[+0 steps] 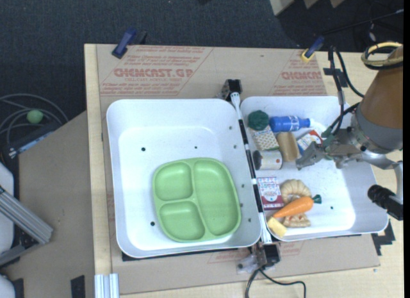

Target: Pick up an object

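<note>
Objects — a tan cylinder, a blue bottle, a carrot — lie in the right bin just beside the gripper, whose state cannot be told. Farther off, the board reads "CHEMCAST".

Divided plate in left bin; carrot in right bin.

A pale wooden bench, topped by a brown printed cardboard sheet, carries two shallow white plastic bins. The left bin touches the right bin along a shared edge near the bench's middle.
</note>
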You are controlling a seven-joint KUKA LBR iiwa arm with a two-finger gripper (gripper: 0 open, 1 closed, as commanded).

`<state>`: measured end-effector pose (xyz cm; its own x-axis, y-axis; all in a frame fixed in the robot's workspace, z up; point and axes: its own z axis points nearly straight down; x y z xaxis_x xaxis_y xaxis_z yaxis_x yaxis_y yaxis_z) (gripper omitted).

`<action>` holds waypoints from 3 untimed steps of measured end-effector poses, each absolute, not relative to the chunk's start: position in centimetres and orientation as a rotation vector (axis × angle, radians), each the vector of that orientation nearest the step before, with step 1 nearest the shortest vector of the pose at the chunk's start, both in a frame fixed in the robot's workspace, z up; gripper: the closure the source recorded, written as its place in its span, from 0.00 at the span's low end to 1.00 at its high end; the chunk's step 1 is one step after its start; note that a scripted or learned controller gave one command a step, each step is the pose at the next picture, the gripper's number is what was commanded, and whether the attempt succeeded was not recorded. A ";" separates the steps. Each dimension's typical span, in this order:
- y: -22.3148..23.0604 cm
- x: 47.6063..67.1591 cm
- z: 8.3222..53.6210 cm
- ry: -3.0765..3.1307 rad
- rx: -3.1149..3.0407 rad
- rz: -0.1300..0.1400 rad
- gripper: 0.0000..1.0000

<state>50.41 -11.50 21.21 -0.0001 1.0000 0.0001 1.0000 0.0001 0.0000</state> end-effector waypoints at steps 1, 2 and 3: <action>-10.1 55.6 8.4 -2.221 -2.220 0.000 0.00; -4.1 64.4 18.7 -2.227 -2.221 -0.007 0.00; -8.9 66.1 10.2 -2.232 -2.228 -0.010 0.00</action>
<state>66.13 -8.89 10.19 -0.0016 1.0000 -0.0038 0.9999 0.0016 0.0131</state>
